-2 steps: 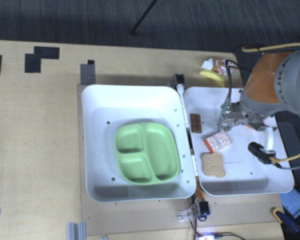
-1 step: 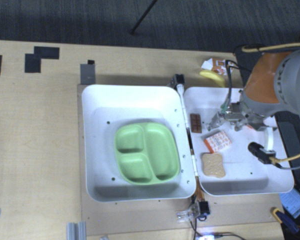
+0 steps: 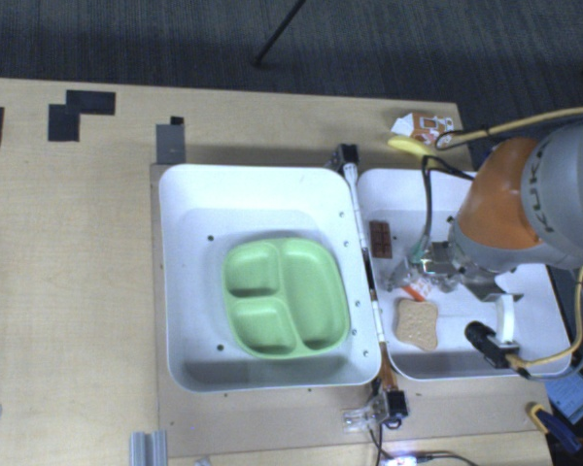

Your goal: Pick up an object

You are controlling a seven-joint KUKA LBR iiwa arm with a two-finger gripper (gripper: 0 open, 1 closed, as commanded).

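Note:
In the right bin, my gripper is down low near the left-centre, under the grey and orange wrist. A small orange and grey thing lies right at the gripper's tip, partly hidden by it; whether it is between the fingers cannot be made out. A tan, toast-like slice lies flat just in front of the gripper, apart from it. Against the bin's left wall, left of the gripper, rests a small brown block.
The left bin holds a green divided plate. Beyond the right bin's far rim, a yellow thing and a small printed packet lie on the bench. The arm covers the right bin's right half.

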